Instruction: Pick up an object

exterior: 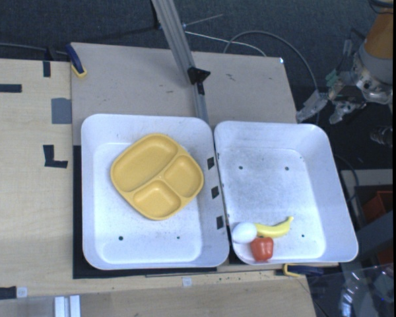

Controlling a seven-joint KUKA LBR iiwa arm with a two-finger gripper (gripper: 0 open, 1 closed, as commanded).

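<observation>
Arm [381, 38] cut off at right edge, tool [330, 104] fingers too small to tell

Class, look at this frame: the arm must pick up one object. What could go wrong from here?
1. The banana, white egg and red pepper sit bunched in the right bin's near corner, so the fingers may nudge neighbours or strike the wall.
2. The yellow divided plate lies flat and wide, likely hard to pinch.

Even, diffuse overhead light, fairly bright; two shallow white plastic bins [277, 137] slightly washed out, shadows faint. Overall soft focus, grainy; dark carpet floor [251, 5] underexposed.
</observation>
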